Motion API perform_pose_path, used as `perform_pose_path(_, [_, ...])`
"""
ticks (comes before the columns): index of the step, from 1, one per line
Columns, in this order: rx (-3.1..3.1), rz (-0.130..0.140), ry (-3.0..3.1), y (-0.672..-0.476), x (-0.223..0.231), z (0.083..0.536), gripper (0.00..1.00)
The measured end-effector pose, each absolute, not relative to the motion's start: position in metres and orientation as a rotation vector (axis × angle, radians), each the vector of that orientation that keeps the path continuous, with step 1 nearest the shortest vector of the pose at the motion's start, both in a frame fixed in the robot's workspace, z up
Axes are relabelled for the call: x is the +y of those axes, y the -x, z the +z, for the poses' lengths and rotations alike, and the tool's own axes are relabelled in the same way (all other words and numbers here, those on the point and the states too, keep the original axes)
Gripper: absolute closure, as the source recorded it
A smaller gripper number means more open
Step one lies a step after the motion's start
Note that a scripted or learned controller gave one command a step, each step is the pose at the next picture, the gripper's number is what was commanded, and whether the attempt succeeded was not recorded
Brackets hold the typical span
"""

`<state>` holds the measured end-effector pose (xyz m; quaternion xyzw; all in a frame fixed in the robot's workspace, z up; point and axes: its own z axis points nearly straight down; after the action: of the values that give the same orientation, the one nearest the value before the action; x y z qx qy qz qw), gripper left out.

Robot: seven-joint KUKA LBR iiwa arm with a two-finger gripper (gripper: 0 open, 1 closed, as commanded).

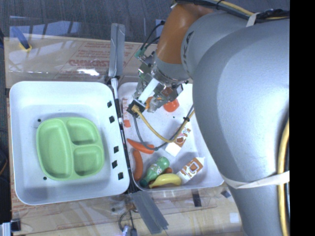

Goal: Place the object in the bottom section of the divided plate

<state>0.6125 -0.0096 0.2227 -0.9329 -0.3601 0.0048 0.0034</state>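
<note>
A light green divided plate lies in the left bin, with one long section on its left and two smaller ones on its right. My gripper hangs over the upper left part of the right bin, well right of the plate. A small red-orange round thing sits just right of the gripper; whether they touch I cannot tell. Nothing rests on the plate.
The right bin's lower part holds a carrot, a brown sausage, a green bottle, a banana and two small cartons. A yellow cable loops below the gripper. The arm's grey bulk covers the bin's right side.
</note>
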Motion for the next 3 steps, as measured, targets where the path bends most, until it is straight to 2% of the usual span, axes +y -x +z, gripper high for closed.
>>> perform_pose_path(1, [-1.234,0.006,2.886,-0.596,0.072,0.254,1.0])
perform_pose_path(2, [-1.136,0.008,2.928,-0.577,0.153,0.263,1.0])
perform_pose_path(3, [-1.198,0.011,2.903,-0.556,0.217,0.25,1.0])
